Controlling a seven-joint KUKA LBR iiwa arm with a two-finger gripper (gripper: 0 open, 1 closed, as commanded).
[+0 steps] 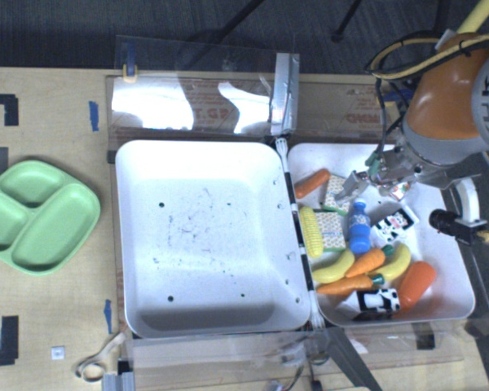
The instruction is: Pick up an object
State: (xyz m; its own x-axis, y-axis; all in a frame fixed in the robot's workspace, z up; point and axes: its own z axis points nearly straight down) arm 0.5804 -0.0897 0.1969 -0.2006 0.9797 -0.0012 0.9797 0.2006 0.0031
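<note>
The right bin [460, 300] holds a heap of toy food. In it lie an orange carrot [312, 183], a yellow corn cob [311, 230], a blue bottle [359, 228], a banana [332, 265], a second carrot [367, 262] and a red-orange pepper [416, 281]. A black-and-white box [378, 300] sits at the front, and a dotted black-and-white piece [395, 223] lies near the middle. My gripper [381, 177] hangs over the bin's back part, just above and behind the blue bottle. Nothing shows in its grasp.
The left bin [204, 235] sits beside the right one, divided from it by a raised rim [297, 218]. A green divided plate [37, 214] lies on the bench at far left. Clear panels stand behind the bins. Cables hang by the arm at upper right.
</note>
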